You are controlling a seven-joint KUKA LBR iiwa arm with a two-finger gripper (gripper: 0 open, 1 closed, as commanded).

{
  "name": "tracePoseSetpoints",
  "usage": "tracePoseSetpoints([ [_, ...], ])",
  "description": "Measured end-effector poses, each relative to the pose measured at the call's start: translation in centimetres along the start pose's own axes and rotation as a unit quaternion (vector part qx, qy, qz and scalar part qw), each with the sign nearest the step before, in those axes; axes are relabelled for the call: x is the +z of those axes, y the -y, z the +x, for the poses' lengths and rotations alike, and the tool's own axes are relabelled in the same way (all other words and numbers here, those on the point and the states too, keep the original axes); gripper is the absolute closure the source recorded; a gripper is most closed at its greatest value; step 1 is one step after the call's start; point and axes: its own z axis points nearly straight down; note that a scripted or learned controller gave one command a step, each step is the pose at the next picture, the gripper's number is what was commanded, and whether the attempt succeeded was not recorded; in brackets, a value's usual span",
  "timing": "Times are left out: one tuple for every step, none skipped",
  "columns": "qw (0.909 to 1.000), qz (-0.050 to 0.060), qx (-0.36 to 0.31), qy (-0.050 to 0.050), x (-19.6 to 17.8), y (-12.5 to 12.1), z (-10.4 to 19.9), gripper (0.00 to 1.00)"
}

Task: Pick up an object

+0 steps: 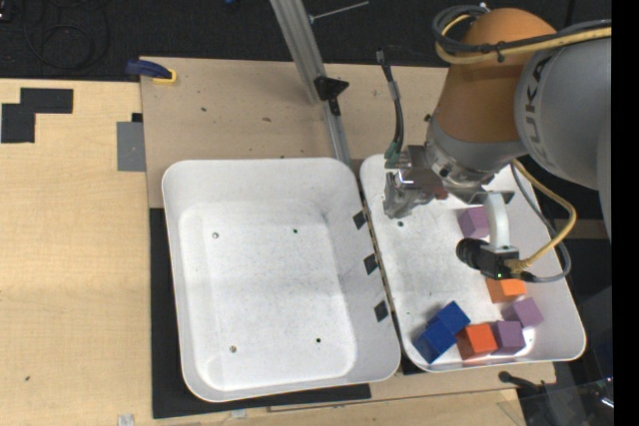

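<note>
Wooden surface (240, 115), two white bins. End effector (401, 195) over right bin (419, 254), far end; state indeterminate. Risk: blue block (442, 330) and other blocks clustered at near end, closure on nothing.

Grey arm (569, 105) with an orange band (489, 85), black cables, and a metallic tool (402, 195).

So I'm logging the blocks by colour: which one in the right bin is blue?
The blue block at the near edge of the right bin, leftmost of the cluster. Beside it lie an orange block and a purple block; no other is blue.
</note>
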Motion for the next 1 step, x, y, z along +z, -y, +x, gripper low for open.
tracePoseSetpoints([
  [1.0000, 0.000, 0.000, 0.000, 0.57, 2.06, 5.77, 1.00],
])
